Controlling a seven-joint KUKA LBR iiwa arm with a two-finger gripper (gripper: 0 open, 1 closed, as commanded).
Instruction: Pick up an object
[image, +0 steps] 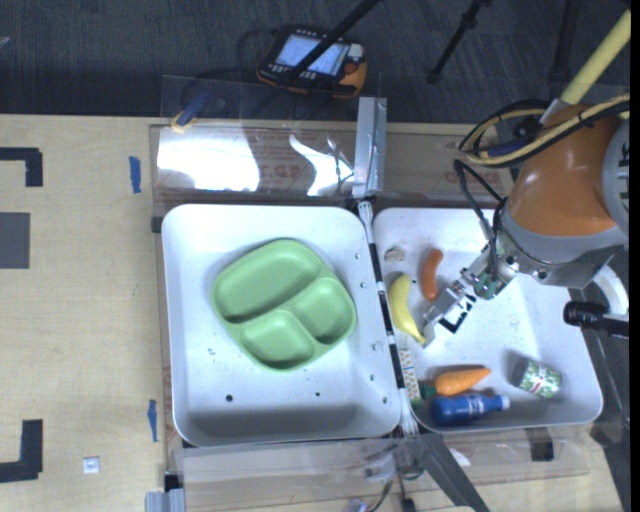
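me: my gripper (432, 322) beside the curved yellow plastic banana (402, 307)
jaws: honestly can't tell
risk: banana's curve could squirt out, bump the small orange sausage-shaped toy (430, 273) just past the banana

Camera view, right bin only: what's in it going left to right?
Banana → hot dog → carrot → small can. I skipped the blue bottle, since it lies right under the carrot and spans the same stretch.

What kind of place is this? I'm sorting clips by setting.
Probably a robotics lab bench for pick-up trials: two white bins side by side, an industrial arm reaching in, and toy food such as a banana and carrot.
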